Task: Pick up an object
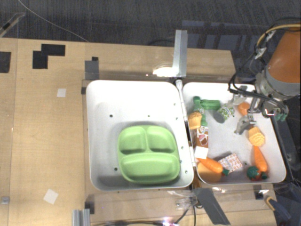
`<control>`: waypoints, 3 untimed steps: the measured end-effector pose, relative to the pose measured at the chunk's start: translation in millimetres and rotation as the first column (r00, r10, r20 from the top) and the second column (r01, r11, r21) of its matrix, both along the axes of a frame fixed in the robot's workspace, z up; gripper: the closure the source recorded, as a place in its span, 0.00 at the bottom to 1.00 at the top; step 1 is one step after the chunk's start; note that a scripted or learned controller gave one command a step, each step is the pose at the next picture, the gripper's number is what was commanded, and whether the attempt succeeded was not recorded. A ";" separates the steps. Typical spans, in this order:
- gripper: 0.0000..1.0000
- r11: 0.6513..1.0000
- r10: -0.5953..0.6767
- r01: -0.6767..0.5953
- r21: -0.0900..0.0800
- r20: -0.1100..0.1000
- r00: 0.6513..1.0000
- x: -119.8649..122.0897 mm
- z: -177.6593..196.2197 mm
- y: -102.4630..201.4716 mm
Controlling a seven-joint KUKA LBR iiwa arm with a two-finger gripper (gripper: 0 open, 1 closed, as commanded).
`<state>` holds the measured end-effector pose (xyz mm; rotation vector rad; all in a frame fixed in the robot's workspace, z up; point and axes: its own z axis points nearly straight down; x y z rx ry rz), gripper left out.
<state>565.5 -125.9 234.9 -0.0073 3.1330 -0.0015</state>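
In the right bin (280, 172), the pincer (245, 125) — fingers apart, holding nothing — hangs among a corn cob (256, 136), carrot (259, 158) and green bottle (207, 104).

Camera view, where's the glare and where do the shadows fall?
Camera view: a bright glare patch on the bench just behind the left bin; a soft shadow along the green tray's near edge; the gripper throws a grey shadow in the right bin.
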 end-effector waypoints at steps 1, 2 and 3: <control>0.00 0.991 0.135 -0.135 -0.002 -0.002 0.991 -4.5 -138.1 -66.4; 0.00 0.982 0.191 -0.191 -0.006 0.007 0.982 -44.8 -144.9 -80.2; 0.00 0.966 0.257 -0.257 -0.004 0.008 0.966 13.9 -145.2 -30.3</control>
